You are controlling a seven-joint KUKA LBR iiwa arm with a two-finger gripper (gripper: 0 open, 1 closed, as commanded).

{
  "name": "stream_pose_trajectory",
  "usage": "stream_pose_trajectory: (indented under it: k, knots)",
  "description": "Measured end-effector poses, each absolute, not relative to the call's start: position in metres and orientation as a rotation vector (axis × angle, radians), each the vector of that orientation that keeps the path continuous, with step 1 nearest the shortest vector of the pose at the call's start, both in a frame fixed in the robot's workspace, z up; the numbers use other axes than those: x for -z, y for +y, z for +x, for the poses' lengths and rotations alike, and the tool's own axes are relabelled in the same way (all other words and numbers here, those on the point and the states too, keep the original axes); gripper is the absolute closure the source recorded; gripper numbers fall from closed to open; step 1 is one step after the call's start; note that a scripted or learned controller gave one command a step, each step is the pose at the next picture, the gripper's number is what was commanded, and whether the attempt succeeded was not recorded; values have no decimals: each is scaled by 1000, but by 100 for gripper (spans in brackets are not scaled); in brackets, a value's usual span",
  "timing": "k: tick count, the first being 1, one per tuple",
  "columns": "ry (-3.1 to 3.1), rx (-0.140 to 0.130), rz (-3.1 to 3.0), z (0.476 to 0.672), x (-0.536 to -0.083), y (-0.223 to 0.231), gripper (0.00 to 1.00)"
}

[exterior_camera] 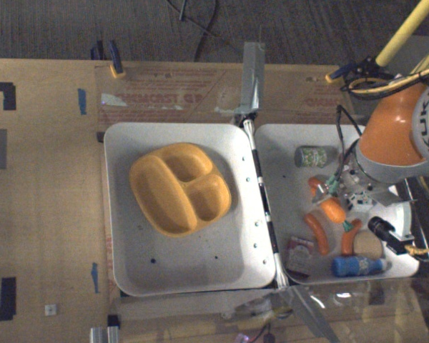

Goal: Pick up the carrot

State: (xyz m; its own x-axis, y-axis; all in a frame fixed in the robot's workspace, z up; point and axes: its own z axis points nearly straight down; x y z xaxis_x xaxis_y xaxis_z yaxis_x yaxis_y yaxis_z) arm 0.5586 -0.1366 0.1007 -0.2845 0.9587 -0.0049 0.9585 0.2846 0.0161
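In the left white plastic bin (121, 263) lies a glossy yellow plate (179, 188) with three rounded compartments; it has no part in this step. In the right white bin (275, 156) the things are crowded. Going right, we see a small flat packet (299, 252), a dull grey-green can (314, 156), a smooth reddish sausage shape (317, 233) and a bright orange stubby piece (334, 211).

The gripper (347, 191) hangs just beside this piece. We cannot tell whether it is open or closed, or whether it holds anything.

We take as the carrot (349, 240) the slim orange cone with a green tip, near the bin's near right part, close to a blue bottle (359, 266). Its skin looks slippery and it tapers, so we should close across the thicker middle, keeping off the neighbours.
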Motion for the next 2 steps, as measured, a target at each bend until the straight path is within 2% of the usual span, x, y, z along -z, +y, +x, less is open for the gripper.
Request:
stream_pose_trajectory:
  k: [1,2]
  knots:
    - [2388,-3,2037,577,-185,-56,100]
    - [2389,-2,2038,577,-185,-56,0]
